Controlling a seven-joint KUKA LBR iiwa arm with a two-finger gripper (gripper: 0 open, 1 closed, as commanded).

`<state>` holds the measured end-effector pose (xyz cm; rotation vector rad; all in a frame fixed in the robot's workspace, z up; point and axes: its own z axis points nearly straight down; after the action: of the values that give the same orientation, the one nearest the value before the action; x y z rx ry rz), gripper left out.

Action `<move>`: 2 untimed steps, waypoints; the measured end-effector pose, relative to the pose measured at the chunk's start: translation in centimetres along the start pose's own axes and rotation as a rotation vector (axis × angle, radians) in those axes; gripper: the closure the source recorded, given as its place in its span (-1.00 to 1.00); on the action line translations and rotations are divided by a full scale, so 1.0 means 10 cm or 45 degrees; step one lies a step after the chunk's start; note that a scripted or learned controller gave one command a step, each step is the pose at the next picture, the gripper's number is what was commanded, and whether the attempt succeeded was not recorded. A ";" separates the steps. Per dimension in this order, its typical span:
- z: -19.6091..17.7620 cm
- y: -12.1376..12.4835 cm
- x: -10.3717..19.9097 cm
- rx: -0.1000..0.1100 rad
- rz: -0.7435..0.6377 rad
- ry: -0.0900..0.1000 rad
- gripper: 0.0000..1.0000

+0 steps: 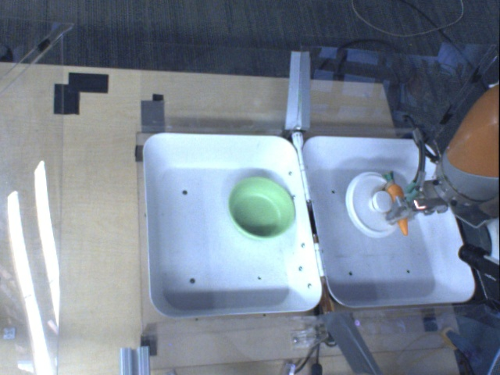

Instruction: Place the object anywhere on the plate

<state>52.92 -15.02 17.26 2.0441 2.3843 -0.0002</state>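
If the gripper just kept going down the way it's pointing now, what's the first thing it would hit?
Most likely the orange object beneath the gripper, lying across the right rim of the white plate in the right bin. Depth is hard to judge from this slanted view.

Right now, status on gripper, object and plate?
Gripper at the white plate's right rim. Orange object beside the gripper, overlapping the rim. Green bowl in the left bin, clear.
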 end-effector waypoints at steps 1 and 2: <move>-0.08 0.71 0.61 0.001 -0.273 0.001 1.00; -0.32 0.94 1.19 -0.020 -0.378 -0.037 1.00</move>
<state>60.40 -1.86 20.42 1.6523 2.6328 -0.0116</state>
